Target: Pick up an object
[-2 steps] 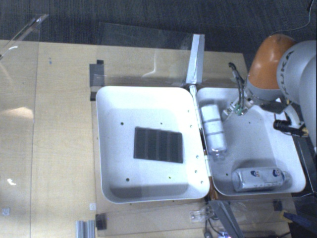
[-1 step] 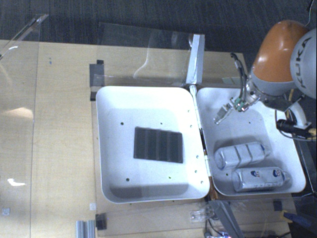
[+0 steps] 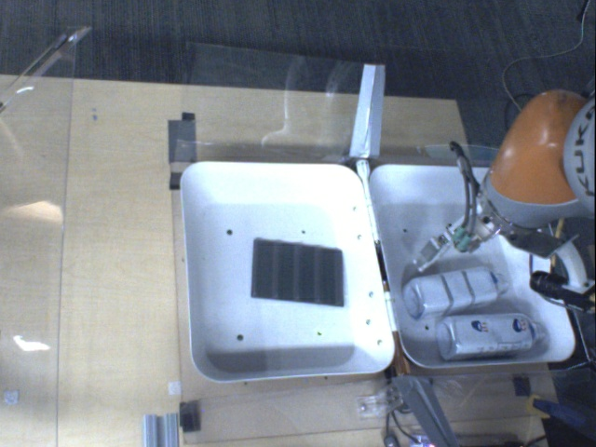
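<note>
Partly hidden gripper (image 3: 445, 247) over cans (image 3: 453, 291).

grey kuka arm with rounded orange band (image 3: 535, 152): glossy orange dome-shaped shell, smooth, with a soft highlight on top. pale grey casing beside it at the right edge carries part of dark lettering, "ku" legible. under the dome a darker grey wrist section. thin black cable (image 3: 463, 170) curves off the wrist side. small metallic two-finger gripper (image 3: 453, 241): silver-grey hardware with a greenish fleck near its base; finer detail too small to make out. black fittings on the arm's lower right.
</note>
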Tool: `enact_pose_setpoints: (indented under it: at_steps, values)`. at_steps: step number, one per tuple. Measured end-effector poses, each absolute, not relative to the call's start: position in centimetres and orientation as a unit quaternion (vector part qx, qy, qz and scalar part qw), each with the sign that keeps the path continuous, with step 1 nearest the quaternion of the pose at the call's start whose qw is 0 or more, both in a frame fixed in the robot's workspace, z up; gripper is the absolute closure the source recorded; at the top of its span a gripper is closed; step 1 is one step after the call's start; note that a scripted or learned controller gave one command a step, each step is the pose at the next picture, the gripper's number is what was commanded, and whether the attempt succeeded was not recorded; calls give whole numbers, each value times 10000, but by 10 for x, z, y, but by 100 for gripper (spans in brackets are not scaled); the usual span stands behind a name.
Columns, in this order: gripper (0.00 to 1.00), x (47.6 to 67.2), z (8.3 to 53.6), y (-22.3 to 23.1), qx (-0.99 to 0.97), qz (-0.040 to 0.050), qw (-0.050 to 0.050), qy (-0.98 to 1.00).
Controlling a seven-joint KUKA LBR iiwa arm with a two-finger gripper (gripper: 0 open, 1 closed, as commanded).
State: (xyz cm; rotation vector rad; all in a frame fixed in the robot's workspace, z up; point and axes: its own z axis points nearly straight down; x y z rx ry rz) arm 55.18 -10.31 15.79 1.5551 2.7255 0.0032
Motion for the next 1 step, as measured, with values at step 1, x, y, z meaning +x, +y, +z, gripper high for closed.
enact_pose_setpoints:
  at_steps: [1]
  values:
    - [0, 591, 89, -104, 5045, 32, 69, 8634]
